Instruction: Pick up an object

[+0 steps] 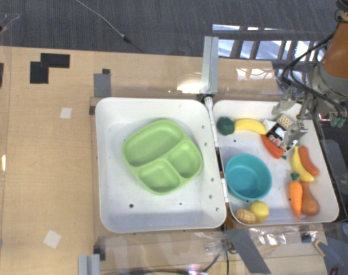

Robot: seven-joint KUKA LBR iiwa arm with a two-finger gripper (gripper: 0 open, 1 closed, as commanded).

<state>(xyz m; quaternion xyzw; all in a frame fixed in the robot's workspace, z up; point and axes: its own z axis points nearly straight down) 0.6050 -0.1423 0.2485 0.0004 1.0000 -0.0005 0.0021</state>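
Note:
My gripper point(290, 121) hangs over the far right corner of the right bin point(328, 211), below the arm's orange band. Right under it lie a small beige speckled piece point(285, 121) and a black, white and red object point(276, 134), with a red-orange carrot-like toy point(271, 148) just beneath them. Whether the gripper touches any of them is unclear. Other toy food in this bin: a yellow banana point(250, 126), a dark green ball point(224, 125), a second banana point(300, 166), an orange sausage point(309, 160), a carrot point(296, 198) and a lemon point(259, 211).
A teal bowl point(248, 176) sits in the middle of the right bin. The left bin point(113, 211) bears a green divided plate point(162, 155). A metal post point(210, 67) stands behind the wall between the bins. Cables trail from the arm at the right.

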